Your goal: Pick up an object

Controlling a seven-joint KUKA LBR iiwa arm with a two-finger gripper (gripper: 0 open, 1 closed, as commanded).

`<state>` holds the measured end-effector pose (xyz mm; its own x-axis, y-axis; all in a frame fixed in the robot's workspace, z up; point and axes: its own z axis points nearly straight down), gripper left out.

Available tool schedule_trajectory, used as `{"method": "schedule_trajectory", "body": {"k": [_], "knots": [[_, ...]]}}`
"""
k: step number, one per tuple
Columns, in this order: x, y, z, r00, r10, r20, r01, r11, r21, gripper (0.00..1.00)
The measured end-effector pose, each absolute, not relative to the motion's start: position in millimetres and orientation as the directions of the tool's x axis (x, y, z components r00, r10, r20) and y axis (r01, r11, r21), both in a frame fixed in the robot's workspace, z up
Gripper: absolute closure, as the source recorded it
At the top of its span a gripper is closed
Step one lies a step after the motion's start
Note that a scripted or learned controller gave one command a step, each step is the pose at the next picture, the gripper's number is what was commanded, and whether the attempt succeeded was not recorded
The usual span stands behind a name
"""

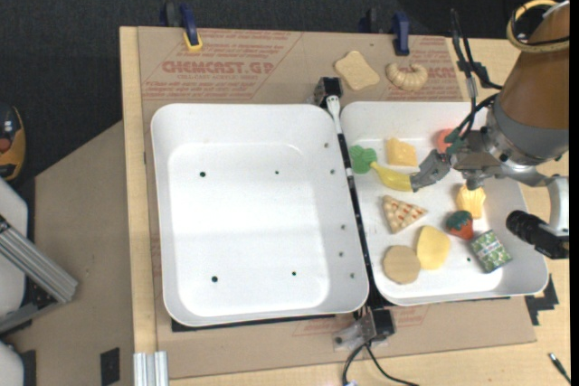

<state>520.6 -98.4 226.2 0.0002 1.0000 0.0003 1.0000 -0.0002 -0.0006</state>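
The right bin (452, 292) holds several toy foods: a green piece (362, 159), a yellow block (401, 151), a banana (390, 176), a pizza slice (403, 213), a tan round cookie (401, 264), a yellow lump (433, 247), a red-and-green piece (460, 223) and a green packet (489, 250). My gripper (448, 183) hangs over the middle of this bin, open. One dark finger (425, 178) points left toward the banana's right end. A small yellow piece (470, 199) lies just below the other side. Nothing is between the fingers. A red piece (444, 140) peeks out behind the wrist.
The left bin (244, 115) sits beside the right one, with a shared ridge between them. On the board behind the bins lie a bread slice (356, 70) and a tan coiled pastry (407, 74). Two blue clamps (189, 24) hold the board's far edge. Cables run by the arm.
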Motion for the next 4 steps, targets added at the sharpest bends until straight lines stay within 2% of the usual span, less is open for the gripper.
{"method": "schedule_trajectory", "body": {"k": [1,2,3,4], "knots": [[497.1,-92,117,0.001,1.000,0.003,1.000,-0.001,-0.013,0.00],[479.4,-107,85,0.002,1.000,-0.002,1.000,-0.002,0.003,0.00],[482.1,-110,99,0.005,1.000,-0.009,1.000,-0.005,0.013,1.00],[519.8,-44,190,-0.009,1.000,0.000,1.000,0.009,0.012,1.00]]}}
